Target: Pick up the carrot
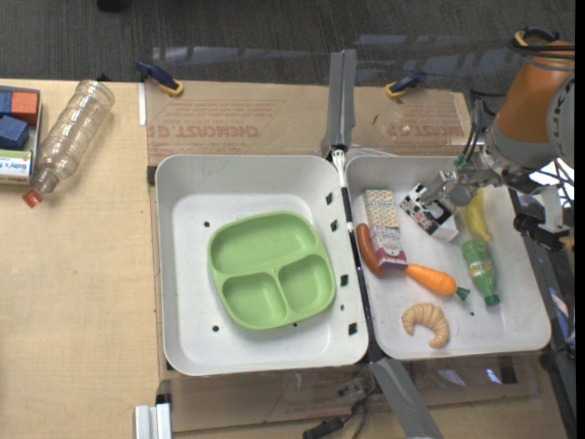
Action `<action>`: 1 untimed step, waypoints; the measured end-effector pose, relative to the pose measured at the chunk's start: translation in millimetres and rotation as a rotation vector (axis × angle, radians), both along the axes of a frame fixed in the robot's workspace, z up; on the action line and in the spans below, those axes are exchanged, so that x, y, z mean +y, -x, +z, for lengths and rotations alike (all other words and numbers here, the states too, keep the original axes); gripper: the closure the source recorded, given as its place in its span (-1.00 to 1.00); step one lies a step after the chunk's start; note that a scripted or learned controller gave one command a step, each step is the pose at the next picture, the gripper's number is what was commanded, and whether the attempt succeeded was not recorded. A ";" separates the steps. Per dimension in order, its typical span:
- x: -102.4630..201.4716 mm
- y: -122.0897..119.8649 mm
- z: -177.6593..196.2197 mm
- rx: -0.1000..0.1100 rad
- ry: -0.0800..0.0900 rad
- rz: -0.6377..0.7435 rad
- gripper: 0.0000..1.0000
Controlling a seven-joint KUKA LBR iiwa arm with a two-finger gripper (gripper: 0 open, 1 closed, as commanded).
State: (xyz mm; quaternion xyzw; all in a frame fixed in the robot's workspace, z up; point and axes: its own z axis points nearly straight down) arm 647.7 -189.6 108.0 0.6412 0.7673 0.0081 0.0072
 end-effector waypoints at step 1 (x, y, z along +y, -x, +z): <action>-32.4 -11.7 85.3 0.020 0.002 -0.327 -1.00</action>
